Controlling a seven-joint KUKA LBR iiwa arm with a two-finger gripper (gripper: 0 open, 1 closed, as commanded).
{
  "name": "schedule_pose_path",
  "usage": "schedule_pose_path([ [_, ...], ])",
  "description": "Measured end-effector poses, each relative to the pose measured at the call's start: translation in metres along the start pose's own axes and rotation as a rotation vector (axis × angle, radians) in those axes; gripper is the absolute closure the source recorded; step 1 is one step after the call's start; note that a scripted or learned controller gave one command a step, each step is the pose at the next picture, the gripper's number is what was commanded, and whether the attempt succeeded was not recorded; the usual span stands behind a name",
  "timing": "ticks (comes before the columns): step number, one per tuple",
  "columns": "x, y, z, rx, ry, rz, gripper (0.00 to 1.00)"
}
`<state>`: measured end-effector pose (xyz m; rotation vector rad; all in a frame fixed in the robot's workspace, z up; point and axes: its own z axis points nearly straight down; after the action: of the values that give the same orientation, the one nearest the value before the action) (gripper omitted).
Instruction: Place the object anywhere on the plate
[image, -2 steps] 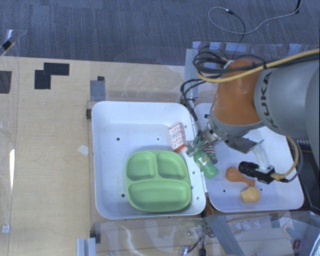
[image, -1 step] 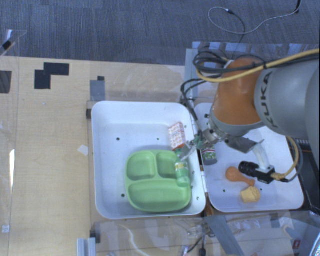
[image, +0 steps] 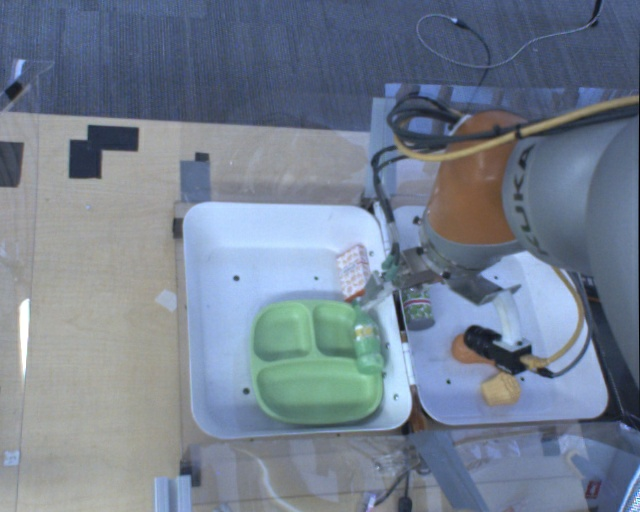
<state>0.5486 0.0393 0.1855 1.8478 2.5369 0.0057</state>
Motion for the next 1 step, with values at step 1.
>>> schedule_pose_path([
  [1,-0.0005,0.0015,-0.0112,-0.004,0.0,0.0,1.0],
])
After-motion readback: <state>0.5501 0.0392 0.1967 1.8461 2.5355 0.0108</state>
